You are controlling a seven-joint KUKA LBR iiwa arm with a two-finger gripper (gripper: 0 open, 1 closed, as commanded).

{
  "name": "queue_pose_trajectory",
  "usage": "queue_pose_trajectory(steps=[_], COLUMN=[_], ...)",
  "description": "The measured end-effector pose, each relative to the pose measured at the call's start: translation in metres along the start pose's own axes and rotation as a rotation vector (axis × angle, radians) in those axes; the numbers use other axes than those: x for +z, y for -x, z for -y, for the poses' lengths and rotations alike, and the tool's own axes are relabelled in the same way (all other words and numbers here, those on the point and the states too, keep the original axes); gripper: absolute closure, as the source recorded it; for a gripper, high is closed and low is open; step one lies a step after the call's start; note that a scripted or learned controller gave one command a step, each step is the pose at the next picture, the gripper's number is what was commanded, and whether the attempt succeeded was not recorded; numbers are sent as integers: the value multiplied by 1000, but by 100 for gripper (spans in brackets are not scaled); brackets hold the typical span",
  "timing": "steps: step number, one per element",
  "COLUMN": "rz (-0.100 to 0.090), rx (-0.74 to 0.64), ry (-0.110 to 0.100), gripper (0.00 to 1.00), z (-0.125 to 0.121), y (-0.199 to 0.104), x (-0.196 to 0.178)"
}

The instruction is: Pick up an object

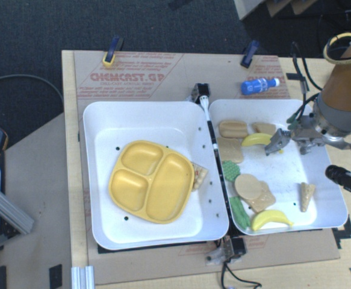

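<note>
Toy food pieces lie scattered in the right bin (338, 212): a yellow banana (270, 220) near its front edge, a second banana (257, 139) toward the back, a tan bread slice (233, 128) at the back left corner, round tan pieces (251, 189) in the middle, a green strip (239, 210) along the left wall and a small cone (307, 195) by the right edge. The pincer (291, 142) hangs over the back right part of this bin, its two dark fingers (276, 143) spread apart with nothing between them (the nearer banana lies just beside one fingertip). The left bin (97, 161) carries a yellow divided plate (152, 180). A blue bottle (259, 86) rests on the surface (145, 74) behind the right bin.
</note>
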State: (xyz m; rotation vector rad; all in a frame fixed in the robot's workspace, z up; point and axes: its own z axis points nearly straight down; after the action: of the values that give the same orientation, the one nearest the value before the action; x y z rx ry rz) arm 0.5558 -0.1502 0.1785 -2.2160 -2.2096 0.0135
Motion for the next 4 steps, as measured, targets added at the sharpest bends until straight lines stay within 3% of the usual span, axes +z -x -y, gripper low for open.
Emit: queue_pose_trajectory(steps=[1,3,4], rz=[2,0,2], rx=[-3,-3,-2], ry=[15,8,15], gripper=[0,0,100], z=[-3,4,3], y=[0,-10,-9], x=[-8,97,83])
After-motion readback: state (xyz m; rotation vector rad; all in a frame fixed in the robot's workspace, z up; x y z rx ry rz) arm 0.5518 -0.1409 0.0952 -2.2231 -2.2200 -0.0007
